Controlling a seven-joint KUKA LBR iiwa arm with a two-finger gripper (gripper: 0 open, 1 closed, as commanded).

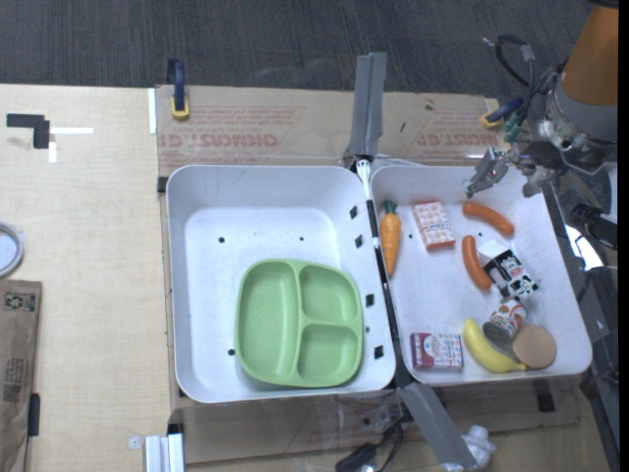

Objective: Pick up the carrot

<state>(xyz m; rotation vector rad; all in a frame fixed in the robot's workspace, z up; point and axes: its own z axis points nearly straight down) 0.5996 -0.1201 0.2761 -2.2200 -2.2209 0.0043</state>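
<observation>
**Carrot against the right bin's left wall, gripper off by the far corner**

Take the carrot (390, 236) as your landmark: there is one, orange with a green top pointing away from you, lying lengthwise against the left wall of the right bin (447, 370).

Left of the carrot, across the divider, you have the left bin (197, 205) with one green three-compartment plate (299, 323) in it.

Just right of the carrot sits one small pink-and-white carton (433, 224). Further right you can count two sausages: one (488, 217) level with the carrot's top, one (475, 262) beside its tip. Right of those lies one black-and-white packet (511, 273).

Nearer you than the carrot, along the bin's front, you find one red-and-white box (436, 351), one banana (486, 349), one small can (505, 320) and one round brown bun-like item (535, 346).

The gripper (506, 170) hangs well right of the carrot, over the bin's far right corner, with nothing between its spread fingers.
</observation>
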